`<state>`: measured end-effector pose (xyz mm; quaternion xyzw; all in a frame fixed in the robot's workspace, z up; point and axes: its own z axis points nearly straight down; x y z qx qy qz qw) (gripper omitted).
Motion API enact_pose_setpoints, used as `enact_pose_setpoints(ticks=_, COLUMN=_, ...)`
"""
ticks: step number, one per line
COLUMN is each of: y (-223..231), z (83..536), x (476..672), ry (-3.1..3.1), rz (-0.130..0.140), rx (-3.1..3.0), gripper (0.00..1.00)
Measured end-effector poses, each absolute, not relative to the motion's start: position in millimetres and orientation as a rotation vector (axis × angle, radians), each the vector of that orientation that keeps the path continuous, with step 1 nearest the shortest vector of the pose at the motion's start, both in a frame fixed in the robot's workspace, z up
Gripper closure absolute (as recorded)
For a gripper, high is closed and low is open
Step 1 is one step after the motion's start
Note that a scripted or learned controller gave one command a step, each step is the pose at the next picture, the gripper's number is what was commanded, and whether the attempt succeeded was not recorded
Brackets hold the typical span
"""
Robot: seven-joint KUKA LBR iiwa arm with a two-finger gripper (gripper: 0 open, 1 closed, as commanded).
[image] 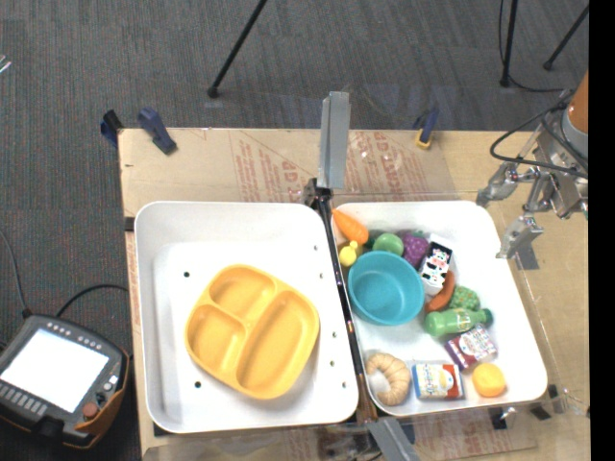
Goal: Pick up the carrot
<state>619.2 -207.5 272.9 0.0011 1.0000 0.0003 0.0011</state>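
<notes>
One gripper (524, 227) hangs at the right side of the bench, just off the right bin's (514, 286) far right rim, below the grey wrist and orange band. Nothing sits between its fingers; whether they stand apart or together I cannot tell, since the metal parts blur into each other.

Well apart from it, across the whole width of that bin, the carrot (350, 226) lies in the far left corner — orange, slanted, close against the left wall and the divider between the two bins. Just beside it sit a small yellow piece (348, 254) and a green fruit (388, 244), with the teal bowl (384, 288) immediately below.

That corner is the trouble, I judge. A finger coming down on the wall side could strike the rim or the divider rather than slip past the carrot, and the tapered, smooth shape could squirt out of a pinch taken off-centre. A descent slightly too low in the view risks catching the bowl's edge or the yellow piece instead — or closing on both.

Further out, the left bin (163, 257) holds a yellow divided plate (252, 329), clear of the reach.
</notes>
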Motion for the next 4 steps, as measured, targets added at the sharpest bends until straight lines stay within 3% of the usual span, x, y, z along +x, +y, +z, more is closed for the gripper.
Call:
enact_pose_setpoints(ticks=1, y=-206, z=284, x=621.0, ry=3.135, rz=0.0, rx=0.0, gripper=1.0)
enact_pose_setpoints(ticks=3, y=-212, z=303, x=497.3, ry=2.875, rz=0.003, rx=-1.26, gripper=1.0)
enact_pose_setpoints(ticks=4, y=-210, z=311, x=498.9, ry=2.874, rz=0.007, rx=-1.256, gripper=1.0)
